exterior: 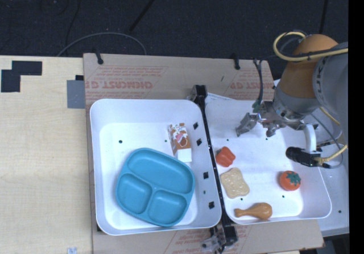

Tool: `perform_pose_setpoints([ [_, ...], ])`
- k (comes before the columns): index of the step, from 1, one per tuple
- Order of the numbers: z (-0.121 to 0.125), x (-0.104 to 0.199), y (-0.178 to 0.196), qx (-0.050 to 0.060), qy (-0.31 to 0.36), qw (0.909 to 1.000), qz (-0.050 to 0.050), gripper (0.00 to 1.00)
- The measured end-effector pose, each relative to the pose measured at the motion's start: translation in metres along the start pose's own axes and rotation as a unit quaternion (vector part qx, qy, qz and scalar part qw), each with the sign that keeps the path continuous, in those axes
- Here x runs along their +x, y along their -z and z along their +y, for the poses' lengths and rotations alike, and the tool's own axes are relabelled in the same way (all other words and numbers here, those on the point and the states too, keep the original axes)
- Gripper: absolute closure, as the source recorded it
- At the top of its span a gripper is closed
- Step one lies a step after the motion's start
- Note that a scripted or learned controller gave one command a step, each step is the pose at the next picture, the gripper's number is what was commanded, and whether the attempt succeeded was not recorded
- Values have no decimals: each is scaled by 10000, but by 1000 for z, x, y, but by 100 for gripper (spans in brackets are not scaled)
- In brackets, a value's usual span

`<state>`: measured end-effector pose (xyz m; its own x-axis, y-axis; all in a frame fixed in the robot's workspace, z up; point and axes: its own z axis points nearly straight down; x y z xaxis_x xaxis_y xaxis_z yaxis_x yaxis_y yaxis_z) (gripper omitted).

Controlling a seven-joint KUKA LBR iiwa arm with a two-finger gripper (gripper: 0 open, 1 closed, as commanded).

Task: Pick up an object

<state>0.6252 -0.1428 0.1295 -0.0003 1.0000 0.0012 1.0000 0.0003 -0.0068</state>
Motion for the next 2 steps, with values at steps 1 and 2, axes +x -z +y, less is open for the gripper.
perform_pose_setpoints([
  [1,0,1,-44,-8,0,10000,-2,0],
  [2,0,1,-32,-11,-8,10000,-3,100],
])
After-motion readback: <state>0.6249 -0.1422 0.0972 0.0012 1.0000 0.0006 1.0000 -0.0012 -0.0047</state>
